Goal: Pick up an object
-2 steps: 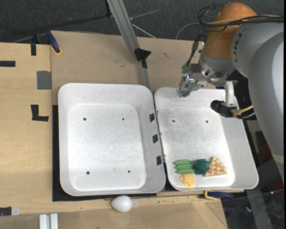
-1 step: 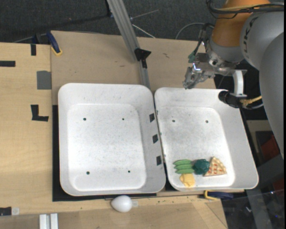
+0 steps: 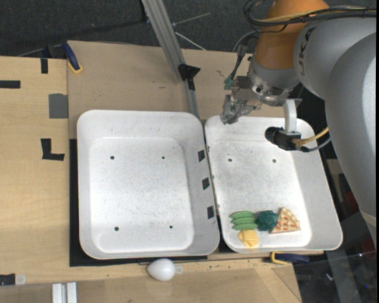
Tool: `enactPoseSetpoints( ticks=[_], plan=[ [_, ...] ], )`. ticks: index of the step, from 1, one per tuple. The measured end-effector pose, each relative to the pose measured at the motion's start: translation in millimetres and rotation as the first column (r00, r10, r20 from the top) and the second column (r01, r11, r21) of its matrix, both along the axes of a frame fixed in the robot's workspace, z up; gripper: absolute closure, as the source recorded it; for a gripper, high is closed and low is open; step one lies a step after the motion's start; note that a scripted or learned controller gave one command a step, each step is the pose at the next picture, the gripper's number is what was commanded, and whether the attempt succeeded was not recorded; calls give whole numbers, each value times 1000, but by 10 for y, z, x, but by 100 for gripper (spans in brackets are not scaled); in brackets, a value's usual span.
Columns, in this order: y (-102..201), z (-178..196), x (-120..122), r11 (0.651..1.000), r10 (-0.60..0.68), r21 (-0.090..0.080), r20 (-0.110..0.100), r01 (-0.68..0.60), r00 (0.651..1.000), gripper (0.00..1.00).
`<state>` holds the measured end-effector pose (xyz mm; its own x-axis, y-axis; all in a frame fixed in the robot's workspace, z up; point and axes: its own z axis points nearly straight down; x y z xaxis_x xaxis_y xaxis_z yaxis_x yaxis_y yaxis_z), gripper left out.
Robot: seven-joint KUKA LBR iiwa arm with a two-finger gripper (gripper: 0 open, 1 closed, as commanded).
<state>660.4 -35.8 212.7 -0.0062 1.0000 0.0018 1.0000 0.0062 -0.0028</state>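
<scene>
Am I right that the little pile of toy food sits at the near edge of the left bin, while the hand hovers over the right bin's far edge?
Not quite: the camera view shows the toy food in the right bin, at its near edge. The hand does hover over that bin's far edge.

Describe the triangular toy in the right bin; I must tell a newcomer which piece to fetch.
Find the right bin and go to its near corner, where small toys cluster. The pizza-slice toy is the rightmost: a tan triangle with red spots, beside a dark green lump, unlike the green pods and yellow piece.
</scene>
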Motion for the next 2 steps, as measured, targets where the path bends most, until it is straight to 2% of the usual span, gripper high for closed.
enactPoseSetpoints(
  ticks=[1,2],
  plan=[
    [433,85,-219,1000,0,0,0,0,1000,100],
    [945,115,-291,1000,1,0,0,-1,1000,100]
  ],
)
